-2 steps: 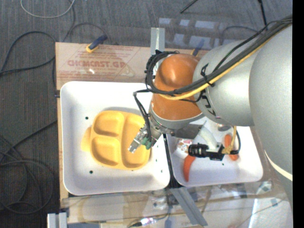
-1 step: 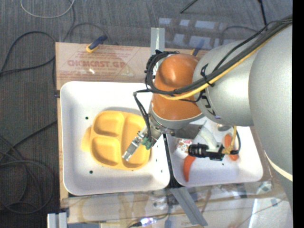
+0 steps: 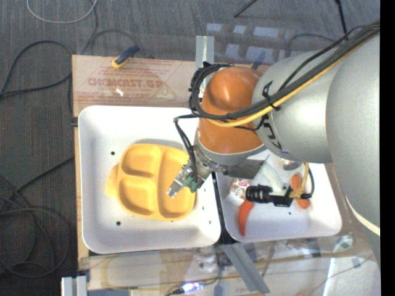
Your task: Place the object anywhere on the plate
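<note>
A yellow plate [image 3: 145, 184] with three compartments lies in the left white bin [image 3: 99, 227]. My gripper [image 3: 179, 185] hangs over the plate's right side, above its right-hand compartment. A small green bit [image 3: 194, 184] shows right beside the gripper's tip, and I cannot tell whether it is held or what it is. The grey arm with its orange band [image 3: 229, 113] covers the divide between the bins and much of the right bin.
In the right bin [image 3: 321, 224] lie a red-orange elongated object [image 3: 245, 217], a small orange piece [image 3: 301, 191] and a white and red packet [image 3: 239, 189]. A cardboard sheet [image 3: 123, 85] lies behind the left bin.
</note>
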`<state>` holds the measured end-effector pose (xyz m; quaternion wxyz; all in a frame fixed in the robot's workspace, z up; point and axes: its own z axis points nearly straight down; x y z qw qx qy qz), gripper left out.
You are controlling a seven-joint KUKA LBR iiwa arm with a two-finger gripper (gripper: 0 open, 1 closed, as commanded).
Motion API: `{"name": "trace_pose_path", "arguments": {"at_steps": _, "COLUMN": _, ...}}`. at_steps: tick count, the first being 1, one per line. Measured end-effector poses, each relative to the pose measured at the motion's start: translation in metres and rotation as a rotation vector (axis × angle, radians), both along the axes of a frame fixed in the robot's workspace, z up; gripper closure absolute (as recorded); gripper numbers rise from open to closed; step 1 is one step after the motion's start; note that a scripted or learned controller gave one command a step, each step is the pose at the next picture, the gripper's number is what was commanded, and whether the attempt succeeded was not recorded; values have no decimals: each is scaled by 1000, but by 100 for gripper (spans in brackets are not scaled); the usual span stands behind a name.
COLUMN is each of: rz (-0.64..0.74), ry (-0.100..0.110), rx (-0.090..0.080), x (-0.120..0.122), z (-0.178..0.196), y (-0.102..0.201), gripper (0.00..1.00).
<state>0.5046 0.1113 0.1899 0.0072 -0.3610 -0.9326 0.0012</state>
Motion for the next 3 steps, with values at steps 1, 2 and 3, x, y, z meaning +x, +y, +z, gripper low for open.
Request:
{"name": "trace_pose_path", "arguments": {"at_steps": 1, "rz": 0, "ry": 0, "rx": 0, "x": 0, "z": 0, "y": 0, "gripper": 0}}
{"name": "trace_pose_path", "arguments": {"at_steps": 2, "rz": 1, "ry": 5, "rx": 2, "x": 0, "z": 7, "y": 1, "gripper": 100}}
{"name": "trace_pose_path", "arguments": {"at_steps": 3, "rz": 305, "ry": -12, "rx": 0, "x": 43, "z": -82, "y": 4, "gripper": 100}}
